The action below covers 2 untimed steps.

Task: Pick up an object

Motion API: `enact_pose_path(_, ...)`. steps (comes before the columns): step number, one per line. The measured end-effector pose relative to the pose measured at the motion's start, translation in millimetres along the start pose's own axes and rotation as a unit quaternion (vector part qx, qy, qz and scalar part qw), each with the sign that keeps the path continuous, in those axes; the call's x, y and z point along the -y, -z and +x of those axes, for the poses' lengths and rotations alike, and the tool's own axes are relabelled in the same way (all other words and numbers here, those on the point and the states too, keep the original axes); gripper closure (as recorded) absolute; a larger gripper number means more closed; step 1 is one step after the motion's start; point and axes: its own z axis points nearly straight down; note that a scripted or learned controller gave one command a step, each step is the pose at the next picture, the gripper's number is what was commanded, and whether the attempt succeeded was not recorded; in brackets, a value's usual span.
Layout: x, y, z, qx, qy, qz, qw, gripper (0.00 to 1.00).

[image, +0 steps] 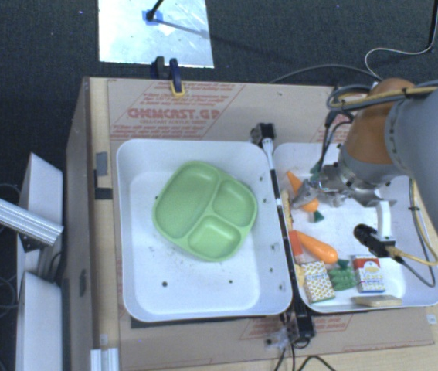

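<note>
Toy carrot (315, 246) in right bin (423, 284), hand (311, 195) low above, grip state unclear

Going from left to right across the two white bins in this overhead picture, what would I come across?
Left bin → green divided plate → right bin's carrot → patterned packet → red-and-white carton. Above the carrot, the gripper reaches down into the right bin.
</note>
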Motion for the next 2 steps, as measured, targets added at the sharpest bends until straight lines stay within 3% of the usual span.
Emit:
enact_pose_path(1,-1,11,-1,0.001,0.002,-0.001,1.0000,1.00)
enact_pose_path(2,33,101,65,-0.001,0.001,-0.001,1.0000,1.00)
